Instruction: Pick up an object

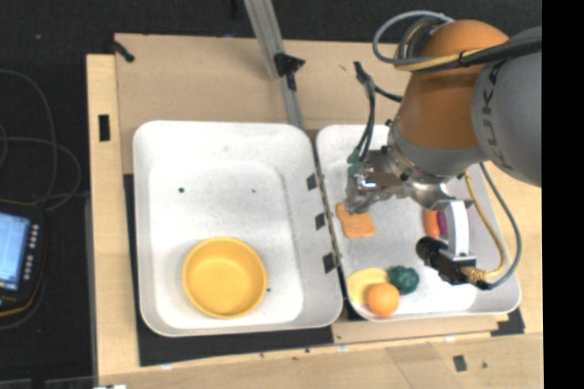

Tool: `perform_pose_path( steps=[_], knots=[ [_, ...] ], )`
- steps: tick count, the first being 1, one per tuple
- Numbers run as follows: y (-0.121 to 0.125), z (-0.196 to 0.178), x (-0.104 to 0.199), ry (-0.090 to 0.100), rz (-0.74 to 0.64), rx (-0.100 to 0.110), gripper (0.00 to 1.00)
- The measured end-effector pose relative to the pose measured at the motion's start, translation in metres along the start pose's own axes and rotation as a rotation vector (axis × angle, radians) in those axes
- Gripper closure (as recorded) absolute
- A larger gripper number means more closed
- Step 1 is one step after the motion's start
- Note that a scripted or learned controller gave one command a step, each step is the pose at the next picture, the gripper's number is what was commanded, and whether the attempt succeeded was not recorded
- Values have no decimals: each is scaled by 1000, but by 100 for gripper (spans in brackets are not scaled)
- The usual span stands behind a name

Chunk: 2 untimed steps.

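1. The tool (362,194) was down low in the right bin (412,310), right at that bin's left wall, hanging just above the flat orange piece (357,224). The arm (456,99) crowded in from the right and covered much of the bin.
2. Grip state? I could not tell. The metal tip was too small and too cluttered to read, and nothing showed between its parts.
3. Progress, as I judged it: early. The orange piece lay flat on the bin floor and looked like the nearest target, but no lift had happened. Closing on it and raising it were both left to do.
4. Other candidates waited at the bin's near edge: an orange ball (382,299) touching a yellow piece (363,278), and a dark green lump (402,278) just beside them.
5. Over in the left bin (219,141), a yellow bowl (224,277) sat alone near the front, well apart from the action.
6. The surface: 2 shallow white bins side by side on a pale wooden bench (201,77).
7. The room: dark floor all around, a grey metal rail (258,4) slanting in from the top, and a handheld screen (16,255) at the far left.
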<state>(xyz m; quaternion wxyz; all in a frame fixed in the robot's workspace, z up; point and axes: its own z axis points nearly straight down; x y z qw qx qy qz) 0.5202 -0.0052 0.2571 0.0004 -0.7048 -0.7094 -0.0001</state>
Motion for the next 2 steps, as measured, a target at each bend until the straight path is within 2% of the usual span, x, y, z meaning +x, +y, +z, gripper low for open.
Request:
perform_pose_path(
  steps=[1, 2],
  knots=[
    [4, 3, 46, 0, 0, -1, 100],
    [30, 8, 93, 0, -1, -1, 100]
  ],
)
